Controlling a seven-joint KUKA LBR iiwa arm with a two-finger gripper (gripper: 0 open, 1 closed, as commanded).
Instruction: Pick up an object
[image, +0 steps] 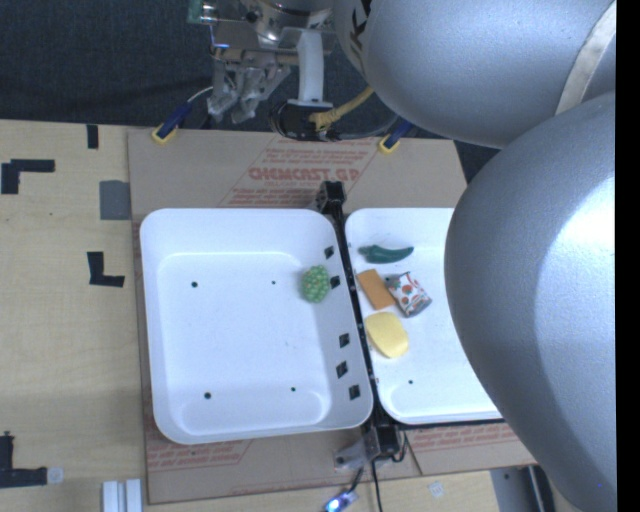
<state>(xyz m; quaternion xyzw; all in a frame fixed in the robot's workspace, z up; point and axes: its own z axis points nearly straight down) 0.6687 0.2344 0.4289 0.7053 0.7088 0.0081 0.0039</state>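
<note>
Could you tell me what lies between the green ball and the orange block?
In the camera view, the bins' meeting rims with black clips run between the green ball and the orange block.

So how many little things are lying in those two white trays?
5. Green ball in the left tray; green pepper, orange block, patterned packet, yellow lump in the right. The arm may hide more.

- The brown cardboard sheet under the two white bins bears red printing, seen upside down above the left bin; the large word is too blurred to make out for sure.
- Smaller red lines beside it are unreadable.
</note>
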